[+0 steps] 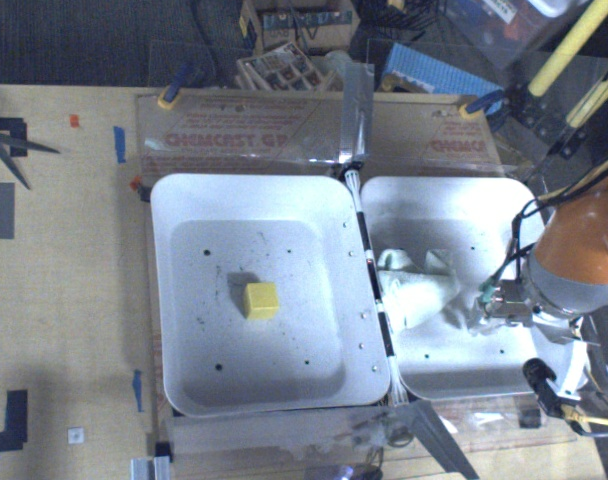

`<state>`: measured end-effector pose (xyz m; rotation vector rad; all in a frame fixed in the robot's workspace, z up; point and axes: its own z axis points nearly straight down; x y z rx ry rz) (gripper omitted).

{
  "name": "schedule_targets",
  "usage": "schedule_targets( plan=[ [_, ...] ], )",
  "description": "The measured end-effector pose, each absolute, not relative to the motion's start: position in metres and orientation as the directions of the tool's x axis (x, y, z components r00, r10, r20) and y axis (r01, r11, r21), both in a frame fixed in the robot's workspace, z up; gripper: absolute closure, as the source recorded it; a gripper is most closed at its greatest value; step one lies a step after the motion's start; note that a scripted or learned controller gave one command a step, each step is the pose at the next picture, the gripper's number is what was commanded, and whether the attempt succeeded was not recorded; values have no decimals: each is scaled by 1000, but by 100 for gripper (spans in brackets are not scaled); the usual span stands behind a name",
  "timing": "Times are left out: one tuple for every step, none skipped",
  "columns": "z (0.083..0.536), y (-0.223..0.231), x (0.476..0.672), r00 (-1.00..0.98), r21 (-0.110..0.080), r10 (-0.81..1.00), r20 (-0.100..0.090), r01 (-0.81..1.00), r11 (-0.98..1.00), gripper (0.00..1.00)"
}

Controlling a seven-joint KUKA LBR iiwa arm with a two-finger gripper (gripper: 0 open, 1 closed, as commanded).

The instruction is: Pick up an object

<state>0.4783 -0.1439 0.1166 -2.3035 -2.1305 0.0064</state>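
Observation:
A small yellow block (262,300) lies near the middle of the left bin (184,218). In the right bin (454,200), against its left wall, lies a pale white rounded object (414,298), with a smaller whitish crumpled piece (394,261) just behind it. My gripper (481,311) hangs low over the right bin's right half, under the orange band (579,246) of the arm. It is just right of the white object; whether it touches it is unclear.
A clear plastic sheet (244,128) with red lettering stands behind both bins, held by blue clamps (176,80). The divider (369,268) between the bins runs down the middle. Bare wooden bench (54,298) lies to the left.

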Motion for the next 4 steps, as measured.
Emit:
schedule_targets(
  plan=[
    [124, -146, 478, 82, -6, 997, -2, 997, -82, 100],
    [131, -148, 479, 86, -7, 996, -3, 996, -86, 100],
    [138, -150, 479, 90, -8, 996, -5, 996, -90, 100],
    [145, -153, 479, 94, -8, 996, -6, 996, -94, 100]
  ],
)
